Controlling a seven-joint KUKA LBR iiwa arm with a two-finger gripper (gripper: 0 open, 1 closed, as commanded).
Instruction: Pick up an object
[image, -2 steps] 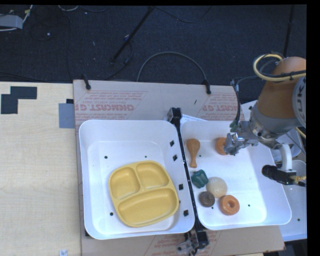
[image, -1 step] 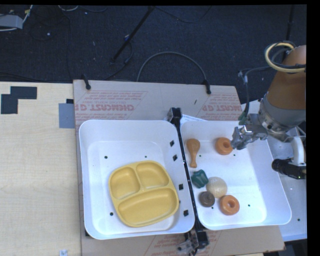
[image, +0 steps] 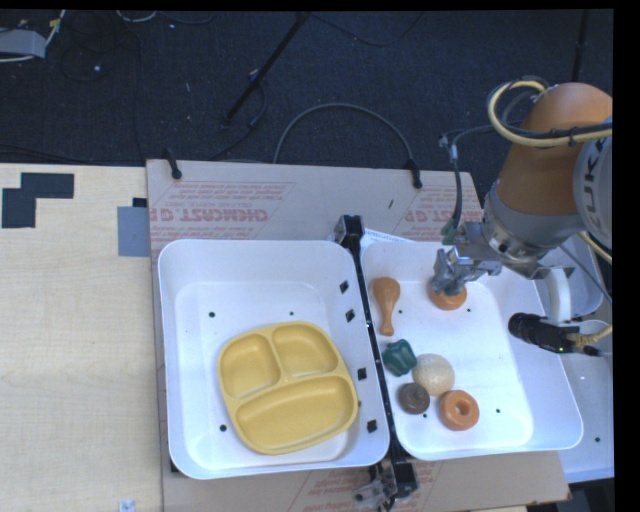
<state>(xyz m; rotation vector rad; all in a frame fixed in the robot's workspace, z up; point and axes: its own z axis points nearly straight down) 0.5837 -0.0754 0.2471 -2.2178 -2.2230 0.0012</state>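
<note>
Yellow divided plate (image: 288, 387) in white bin (image: 190, 290); tan drumstick (image: 385, 302); green pepper (image: 400, 356); orange doughnut (image: 460, 410); cream ball (image: 434, 373)

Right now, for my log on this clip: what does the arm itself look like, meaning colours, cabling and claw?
The arm enters from the right: a bulbous orange band above a grey wrist section, with dark lettering on a pale grey link at the frame's edge. A yellowish cable loops over the orange part, and thinner dark cables run down beside the wrist. The claw is a compact grey metal assembly.

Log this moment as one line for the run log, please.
phase: reaching | gripper: over orange piece, right bin far end | grasp: unconfirmed | elsewhere in bin: drumstick, donut | left bin: yellow tray
</note>
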